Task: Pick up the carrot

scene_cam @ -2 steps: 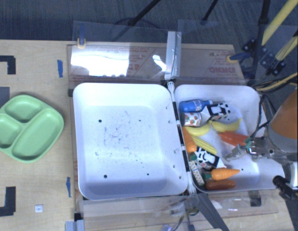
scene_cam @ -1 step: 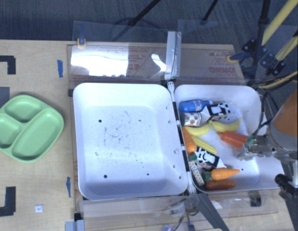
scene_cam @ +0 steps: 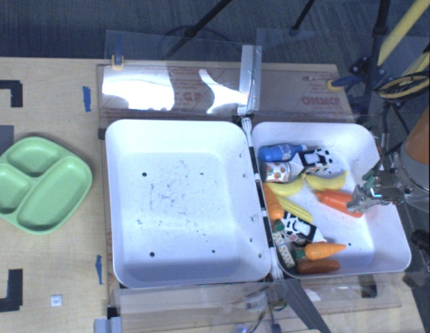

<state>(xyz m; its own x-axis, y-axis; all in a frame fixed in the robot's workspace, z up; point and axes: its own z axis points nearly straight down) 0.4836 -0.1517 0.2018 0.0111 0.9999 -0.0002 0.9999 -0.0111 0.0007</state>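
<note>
An orange carrot [scene_cam: 331, 200] lies in the right bin [scene_cam: 381, 245], near its right side, just below a yellow banana [scene_cam: 324, 182]. My gripper [scene_cam: 362, 200] reaches in from the right and sits low over the carrot's right end, touching or nearly touching it. A second orange carrot-like piece [scene_cam: 322, 250] rests near the bin's front wall, above a dark red item [scene_cam: 316, 266]. Another orange piece [scene_cam: 271, 198] lies against the bin's left wall.
The right bin also holds a blue can [scene_cam: 280, 152], a black-and-white toy [scene_cam: 315, 159], corn [scene_cam: 291, 207] and other small items. The left bin [scene_cam: 177, 200] stands beside it. A green divided plate [scene_cam: 39, 184] sits at far left.
</note>
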